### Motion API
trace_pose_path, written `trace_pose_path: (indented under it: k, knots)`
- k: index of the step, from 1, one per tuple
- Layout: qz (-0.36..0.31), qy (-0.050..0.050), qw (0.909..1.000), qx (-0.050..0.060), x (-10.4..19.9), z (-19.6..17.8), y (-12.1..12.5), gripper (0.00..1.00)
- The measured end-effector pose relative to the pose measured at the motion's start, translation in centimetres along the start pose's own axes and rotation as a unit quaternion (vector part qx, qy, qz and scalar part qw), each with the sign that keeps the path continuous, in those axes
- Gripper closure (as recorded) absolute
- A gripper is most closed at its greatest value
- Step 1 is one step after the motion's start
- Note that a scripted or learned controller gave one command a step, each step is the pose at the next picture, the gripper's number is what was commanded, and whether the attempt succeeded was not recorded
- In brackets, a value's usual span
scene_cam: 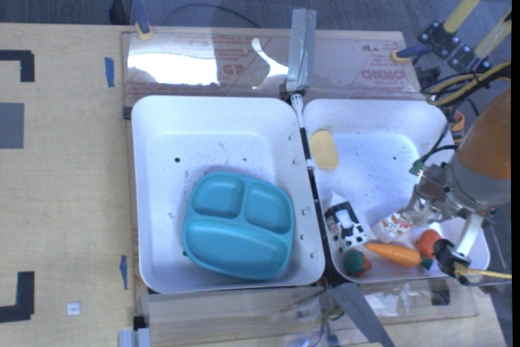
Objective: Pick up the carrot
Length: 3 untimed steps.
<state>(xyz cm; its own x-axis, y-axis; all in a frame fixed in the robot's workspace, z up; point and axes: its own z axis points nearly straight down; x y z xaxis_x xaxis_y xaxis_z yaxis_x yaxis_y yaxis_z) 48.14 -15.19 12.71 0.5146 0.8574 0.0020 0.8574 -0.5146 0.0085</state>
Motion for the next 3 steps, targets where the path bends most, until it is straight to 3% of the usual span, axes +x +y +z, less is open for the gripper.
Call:
trace_pose_path:
  k: [1, 2, 3]
  knots:
    - [0.177, -0.002, 0.9842, 0.005, -4.0, -2.7, 2.9, 1.00]
    - [0.280, -0.001, 0.9598, 0.003, -1.6, -13.3, 3.7, 1.00]
    - [0.369, -0.003, 0.9294, 0.009, -5.0, 2.1, 4.8, 1.00]
